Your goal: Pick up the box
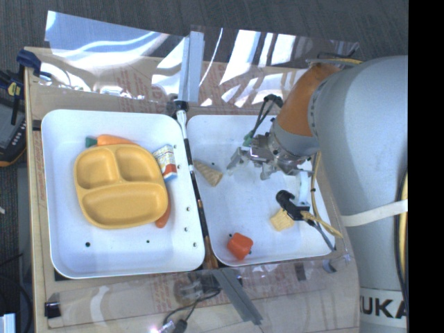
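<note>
Hand [251,159] positioned above right bin [215,252], finger state indeterminable. Box [166,162] located in left bin [52,186], beside yellow tray [121,186].

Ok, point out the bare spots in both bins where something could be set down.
Left bin: the front strip below the yellow tray is bare; the box crowds the tray's right edge. Right bin: bare floor lies between the tan piece and the orange block; the gripper crowds the right.
</note>
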